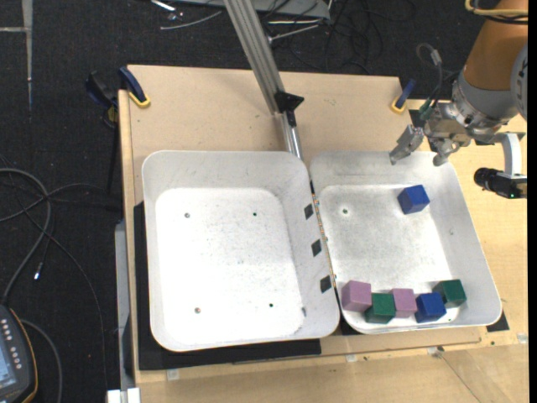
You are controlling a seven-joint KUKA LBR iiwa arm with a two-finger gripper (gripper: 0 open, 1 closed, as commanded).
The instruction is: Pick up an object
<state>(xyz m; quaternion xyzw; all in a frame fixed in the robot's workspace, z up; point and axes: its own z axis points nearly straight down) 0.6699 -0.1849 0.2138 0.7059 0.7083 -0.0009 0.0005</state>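
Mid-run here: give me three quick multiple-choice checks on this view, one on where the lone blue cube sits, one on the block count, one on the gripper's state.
1. Where is the lone blue cube?
A. In the left bin
B. In the right bin, far half, apart from the row
C. On the bare bench

2. How many blocks lie in the right bin altogether?
A. Four
B. Six
C. Eight

3. What is the gripper doing?
A. Open, above the right bin's far rim, holding nothing
B. Shut on a purple block
C. Resting inside the left bin

Answers: 1 B, it sits alone while the other five line the near edge. 2 B, five in the row plus the lone cube. 3 A, its fingers are spread with nothing between them.
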